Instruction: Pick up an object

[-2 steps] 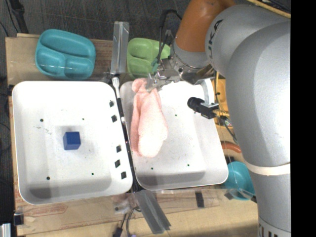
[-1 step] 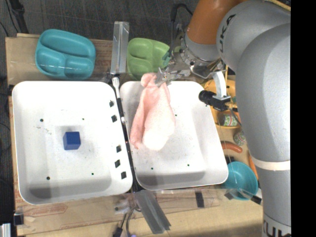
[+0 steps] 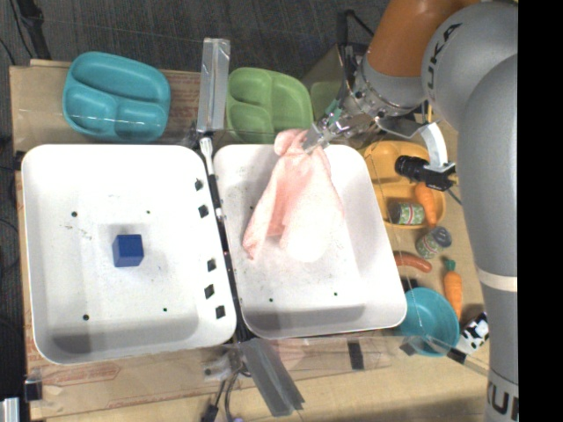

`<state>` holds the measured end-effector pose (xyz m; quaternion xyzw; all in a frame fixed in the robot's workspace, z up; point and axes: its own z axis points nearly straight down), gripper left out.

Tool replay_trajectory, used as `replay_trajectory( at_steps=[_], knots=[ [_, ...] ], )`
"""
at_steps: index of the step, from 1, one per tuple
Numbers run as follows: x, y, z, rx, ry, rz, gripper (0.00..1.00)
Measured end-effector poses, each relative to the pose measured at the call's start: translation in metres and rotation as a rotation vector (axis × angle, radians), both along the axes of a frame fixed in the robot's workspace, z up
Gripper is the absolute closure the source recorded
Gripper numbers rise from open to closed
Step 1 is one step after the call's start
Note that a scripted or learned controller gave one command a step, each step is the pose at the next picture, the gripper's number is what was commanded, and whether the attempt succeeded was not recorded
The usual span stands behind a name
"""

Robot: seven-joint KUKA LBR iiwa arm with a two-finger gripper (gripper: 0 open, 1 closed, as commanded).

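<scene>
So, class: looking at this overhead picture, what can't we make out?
- Tool: its tip is buried in the pink cloth, so the grip is unclear.
- Right bin: floor under the cloth is hidden.
- Small can: label too small to read.
- Arm: cut off by the frame's edge.

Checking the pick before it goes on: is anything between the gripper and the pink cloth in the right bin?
Nothing visible. The gripper is at the top end of the pink cloth, which hangs down over the right bin.
</scene>
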<state>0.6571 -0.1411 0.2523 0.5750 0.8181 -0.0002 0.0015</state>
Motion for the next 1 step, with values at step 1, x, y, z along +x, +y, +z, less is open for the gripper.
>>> replay_trajectory(
  at_steps=[1],
  knots=[
    [0.0002,0.0025,-0.0365,0.001,0.003,0.525,1.0]
  ],
)
